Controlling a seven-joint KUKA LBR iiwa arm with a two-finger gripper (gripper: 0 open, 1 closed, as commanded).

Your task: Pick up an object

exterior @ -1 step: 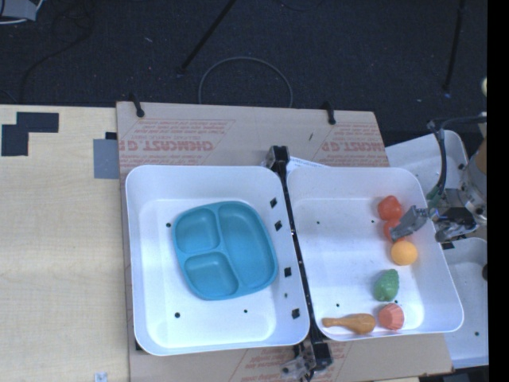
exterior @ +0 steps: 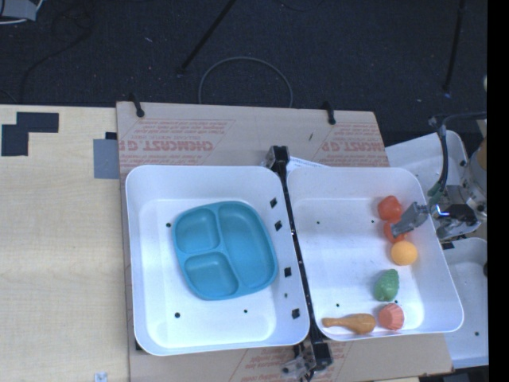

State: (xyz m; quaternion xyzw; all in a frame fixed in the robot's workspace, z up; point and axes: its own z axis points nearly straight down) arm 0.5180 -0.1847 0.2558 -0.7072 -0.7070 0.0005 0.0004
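Toy food lies along the right side of the right-hand bin: a red tomato-like piece at the top, a second red piece just below it, an orange ball, a green lumpy piece, a salmon-coloured piece and a tan drumstick at the near wall. The left-hand bin holds a blue divided plate. Both bins sit on a cardboard sheet on the desk.

The gripper reaches over the right rim, its grey tip low above the second red piece and close beside the tomato-like one. Whether the jaws stand wide or narrow cannot be told at this size, and nothing shows between them.

These pieces look like hollow plastic or rubber: light, fairly stiff, smooth and rounded, so likely to roll or squirt out from a pinch off centre. The nearest red piece is the probable target; the jaws should straddle its widest part, square across the middle. Its neighbours crowd it, so one jaw may nudge the tomato or the ball aside. The drumstick's narrow shaft would offer the surest hold.
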